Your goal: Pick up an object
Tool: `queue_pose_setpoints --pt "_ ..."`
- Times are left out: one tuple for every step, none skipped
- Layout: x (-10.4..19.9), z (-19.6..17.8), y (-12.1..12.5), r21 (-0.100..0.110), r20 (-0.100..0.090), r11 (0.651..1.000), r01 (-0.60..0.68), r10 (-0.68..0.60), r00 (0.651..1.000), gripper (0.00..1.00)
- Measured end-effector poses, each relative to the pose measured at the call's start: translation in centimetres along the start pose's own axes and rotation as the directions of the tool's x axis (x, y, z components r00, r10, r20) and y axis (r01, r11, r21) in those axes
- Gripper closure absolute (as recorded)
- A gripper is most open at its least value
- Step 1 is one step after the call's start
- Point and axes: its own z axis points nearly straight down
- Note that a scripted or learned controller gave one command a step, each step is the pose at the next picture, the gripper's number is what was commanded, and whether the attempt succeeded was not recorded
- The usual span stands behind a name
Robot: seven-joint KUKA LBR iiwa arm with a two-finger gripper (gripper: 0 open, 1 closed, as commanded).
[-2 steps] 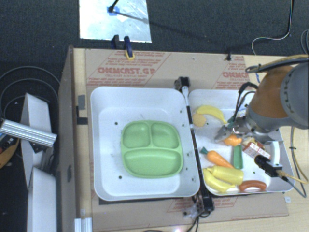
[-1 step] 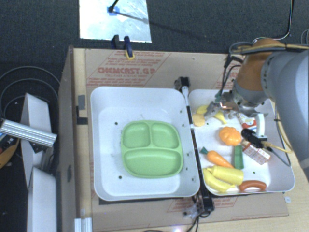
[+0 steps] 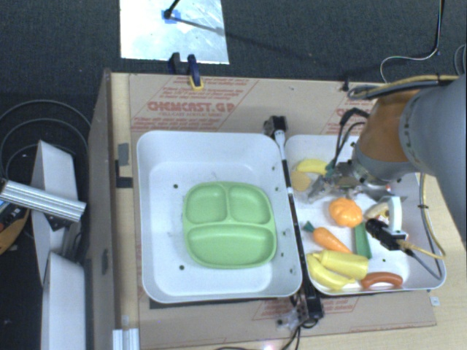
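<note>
where the right bin (image 3: pixel 417 288) comes closest to you, a red sausage (image 3: pixel 381 280) lies along its front wall, with two yellow pieces (image 3: pixel 339 263) stacked just left of it. behind those, a carrot (image 3: pixel 326 238) and a green stick (image 3: pixel 361 240) lie near each other but apart. next back is the orange (image 3: pixel 345 211), mid-bin. the gripper (image 3: pixel 321 186) sits low just behind and left of the orange, pointing at the wall shared with the left bin (image 3: pixel 157 195). you can't tell from this angle how far it is spread. a banana (image 3: pixel 309 166) lies just beyond it, near the back left corner, so the gripper is boxed between banana and orange. the arm (image 3: pixel 416 137) covers the bin's back right. the left bin holds a green divided plate (image 3: pixel 230 221). farther back: printed cardboard (image 3: pixel 211 104), blue clamps (image 3: pixel 184 64), and a shiny sheet (image 3: pixel 175 20) on the dark floor.
</note>
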Motion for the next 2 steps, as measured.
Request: queue_pose_setpoints --pt "0.9 0.0 -4.5 0.001 0.0 1.0 0.0 0.0 1.0 0.0" --pt "0.9 0.0 -7.6 -0.001 0.0 1.0 -0.001 0.001 1.0 0.0"
